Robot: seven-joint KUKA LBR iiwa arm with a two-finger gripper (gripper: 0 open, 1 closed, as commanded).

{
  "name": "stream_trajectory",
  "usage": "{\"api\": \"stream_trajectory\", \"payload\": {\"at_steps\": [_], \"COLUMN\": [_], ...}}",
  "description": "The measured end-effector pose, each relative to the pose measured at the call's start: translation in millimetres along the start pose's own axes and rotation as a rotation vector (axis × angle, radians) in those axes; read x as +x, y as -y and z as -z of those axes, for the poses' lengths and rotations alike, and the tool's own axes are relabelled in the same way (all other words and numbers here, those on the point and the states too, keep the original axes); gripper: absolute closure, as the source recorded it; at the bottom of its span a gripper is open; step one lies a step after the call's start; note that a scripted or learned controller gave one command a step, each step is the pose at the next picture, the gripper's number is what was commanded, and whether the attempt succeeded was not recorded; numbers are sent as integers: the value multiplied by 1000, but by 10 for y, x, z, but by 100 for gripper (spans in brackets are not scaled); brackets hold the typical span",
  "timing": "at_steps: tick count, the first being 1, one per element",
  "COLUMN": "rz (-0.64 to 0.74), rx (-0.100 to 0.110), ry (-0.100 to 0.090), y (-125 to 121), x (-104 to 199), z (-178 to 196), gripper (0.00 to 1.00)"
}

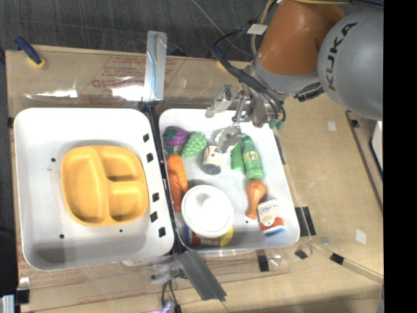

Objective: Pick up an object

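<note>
My gripper (225, 120) hangs over the far part of the right bin (287, 194). Its two metal fingers (219, 103) stand apart and open, with nothing between them. Just below the nearer finger lies a small tin can (212, 160), and a green bottle (249, 158) lies to the right of it. Purple grapes (173, 135) and a green bunch (193, 144) sit at the bin's far left. An orange carrot (177, 178) lies along the left wall. A white round bowl (207, 208) rests at the front, with a drumstick (255, 196) and a small red-and-white carton (270, 215) to its right.
The left bin (32, 142) holds a yellow divided tray (104, 182). The grey arm with its orange band (293, 38) reaches in from the upper right. Cables (228, 44) trail over the bench behind the bins.
</note>
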State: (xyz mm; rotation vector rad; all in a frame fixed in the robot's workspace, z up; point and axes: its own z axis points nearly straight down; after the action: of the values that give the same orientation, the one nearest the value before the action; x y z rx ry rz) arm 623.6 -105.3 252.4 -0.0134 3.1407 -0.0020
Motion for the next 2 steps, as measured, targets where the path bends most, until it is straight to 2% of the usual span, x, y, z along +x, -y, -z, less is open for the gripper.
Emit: {"api": "stream_trajectory", "payload": {"at_steps": [1,2], "rz": [22,216], "rx": [-3,1], "ry": [-9,4], "y": [435,924], "x": [-43,221], "z": [-1021,-1211], "gripper": [0,0]}}
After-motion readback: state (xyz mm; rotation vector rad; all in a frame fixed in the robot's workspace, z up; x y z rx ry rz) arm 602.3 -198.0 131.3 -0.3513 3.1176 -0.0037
